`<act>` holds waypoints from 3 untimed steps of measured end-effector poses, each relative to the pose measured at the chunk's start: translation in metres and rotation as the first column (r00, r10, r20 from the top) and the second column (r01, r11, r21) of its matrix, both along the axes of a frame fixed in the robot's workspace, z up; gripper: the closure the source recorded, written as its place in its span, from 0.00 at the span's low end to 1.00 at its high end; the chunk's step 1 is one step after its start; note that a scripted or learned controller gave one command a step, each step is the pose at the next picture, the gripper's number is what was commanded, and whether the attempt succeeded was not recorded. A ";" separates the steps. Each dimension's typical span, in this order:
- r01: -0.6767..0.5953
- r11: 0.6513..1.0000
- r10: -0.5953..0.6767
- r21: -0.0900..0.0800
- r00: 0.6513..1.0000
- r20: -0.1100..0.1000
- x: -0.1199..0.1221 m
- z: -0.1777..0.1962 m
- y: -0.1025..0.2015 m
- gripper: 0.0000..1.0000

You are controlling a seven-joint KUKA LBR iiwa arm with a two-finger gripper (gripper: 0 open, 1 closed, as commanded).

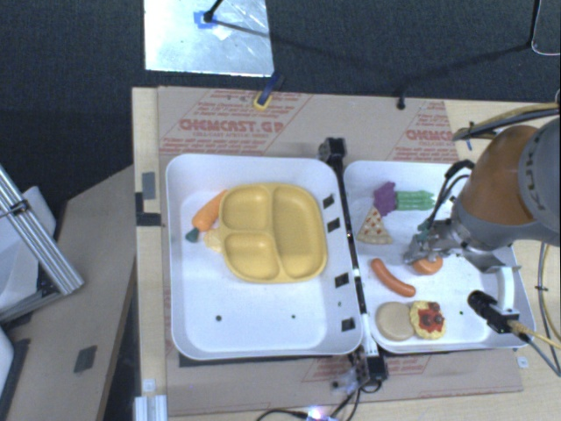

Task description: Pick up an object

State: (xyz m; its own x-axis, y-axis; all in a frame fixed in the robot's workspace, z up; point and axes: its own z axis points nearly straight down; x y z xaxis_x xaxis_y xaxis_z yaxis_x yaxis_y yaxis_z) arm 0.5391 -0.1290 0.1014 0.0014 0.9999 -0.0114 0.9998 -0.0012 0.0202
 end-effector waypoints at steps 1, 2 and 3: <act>-0.002 1.000 0.002 0.010 1.000 -0.015 -0.004 0.045 -0.003 1.00; -0.005 1.000 0.005 0.010 1.000 -0.014 -0.001 0.106 0.001 1.00; -0.006 1.000 0.006 0.011 1.000 -0.017 0.000 0.124 0.001 1.00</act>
